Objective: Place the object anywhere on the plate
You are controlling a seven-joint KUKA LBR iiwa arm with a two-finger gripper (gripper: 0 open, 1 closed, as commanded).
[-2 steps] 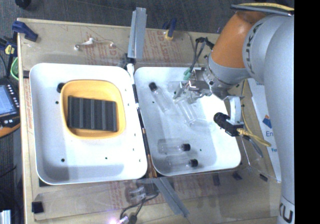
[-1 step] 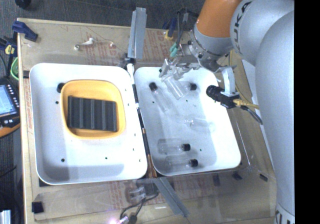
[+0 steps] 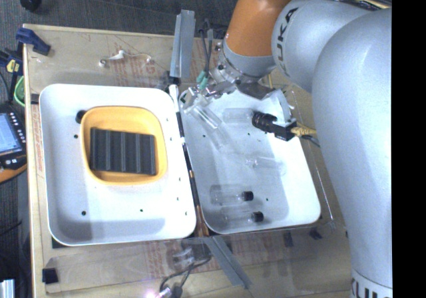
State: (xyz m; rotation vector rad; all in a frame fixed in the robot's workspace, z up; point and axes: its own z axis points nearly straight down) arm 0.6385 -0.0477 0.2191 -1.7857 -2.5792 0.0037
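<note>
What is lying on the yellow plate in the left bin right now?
On the square yellow plate in the left white bin lies a dark ribbed rectangular block, flat, covering most of the plate's centre. The plate surface under the block is hidden.

So the arm (image 3: 346, 124) comes in from the right and takes up most of that side, a fat grey link running top to bottom. Up and to the right of the end effector (image 3: 200, 100) sits the orange band (image 3: 256, 24), with the grey wrist right below it, angled down and leftward. The end effector itself hangs low at the wrist's lower left, pointing down-left. It's small and see-through-ish, so its grip state can't be made out.
</note>
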